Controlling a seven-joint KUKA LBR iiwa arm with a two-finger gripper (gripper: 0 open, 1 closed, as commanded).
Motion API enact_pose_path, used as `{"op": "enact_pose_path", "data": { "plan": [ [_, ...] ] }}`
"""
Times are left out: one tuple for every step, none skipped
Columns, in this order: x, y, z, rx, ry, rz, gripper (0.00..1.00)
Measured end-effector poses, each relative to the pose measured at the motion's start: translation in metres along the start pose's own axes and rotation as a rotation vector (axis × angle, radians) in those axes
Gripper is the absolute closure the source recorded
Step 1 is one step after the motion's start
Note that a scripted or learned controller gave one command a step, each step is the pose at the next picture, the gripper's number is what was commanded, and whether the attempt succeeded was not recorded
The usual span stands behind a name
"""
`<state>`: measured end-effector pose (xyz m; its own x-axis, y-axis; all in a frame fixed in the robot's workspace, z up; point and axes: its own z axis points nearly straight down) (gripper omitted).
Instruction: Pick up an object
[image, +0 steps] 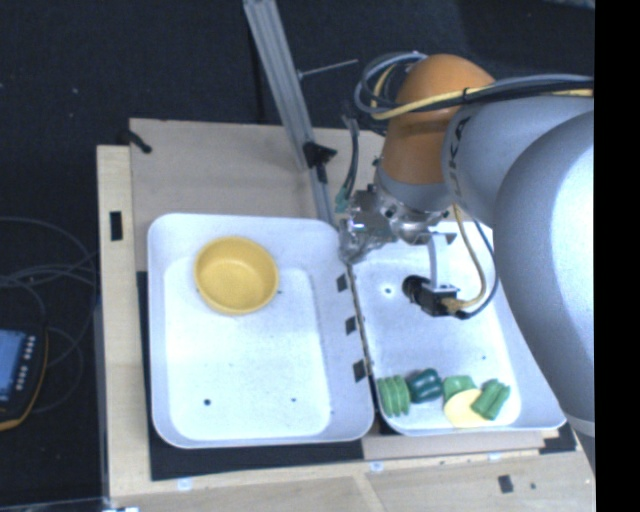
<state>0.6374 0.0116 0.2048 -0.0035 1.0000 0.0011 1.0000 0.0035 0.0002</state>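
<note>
toys sit bunched at the near edge of the right bin (500, 330): a ribbed green piece (393, 394), a darker green block (424, 384), a yellow disc (461, 408) and a green peg (491, 399) leaning across it. the gripper (356, 235) hangs over the bin's far left corner, by the divider, well apart from them. whether it is spread or closed, i cannot tell from where i stand. the cluster runs in a row across the bin, so i'd judge the arm must travel toward the near edge first. a yellow bowl (236, 274) rests in the left bin (250, 400).
</note>
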Motion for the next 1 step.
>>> {"op": "enact_pose_path", "data": {
  "plan": [
    [0.0587, 0.0147, -0.0129, -0.001, 0.0, 0.0, 1.0]
  ]
}}
